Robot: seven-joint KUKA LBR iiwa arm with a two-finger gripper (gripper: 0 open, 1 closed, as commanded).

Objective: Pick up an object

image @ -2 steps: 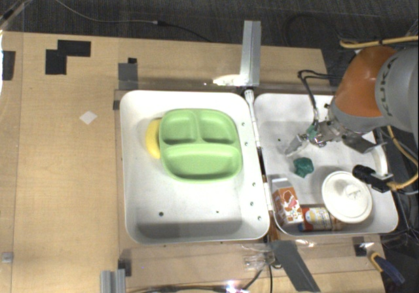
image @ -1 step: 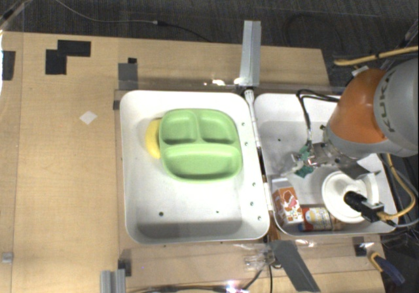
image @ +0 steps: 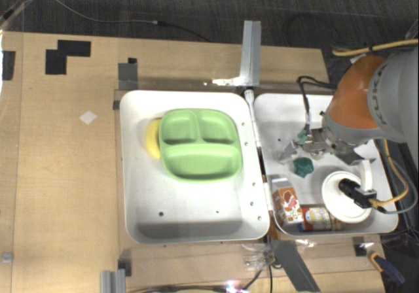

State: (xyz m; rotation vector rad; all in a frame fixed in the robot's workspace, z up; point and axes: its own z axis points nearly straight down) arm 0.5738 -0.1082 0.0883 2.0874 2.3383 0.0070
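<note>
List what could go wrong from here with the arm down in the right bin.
1. The claw sits just above the small teal object; a descent slightly off could nudge it aside rather than grip it.
2. The white bowl, the red packet and the bottle crowd that bin, so the arm could knock one.

Gripper (image: 296, 148) low in right bin (image: 278, 112), above teal object (image: 303, 167); green tray (image: 198, 143) in left bin (image: 183, 220).

Light wooden bench (image: 59, 174) is occupied by two shallow white bins: left bin (image: 141, 213), right bin (image: 275, 112), side by side, touching.
</note>
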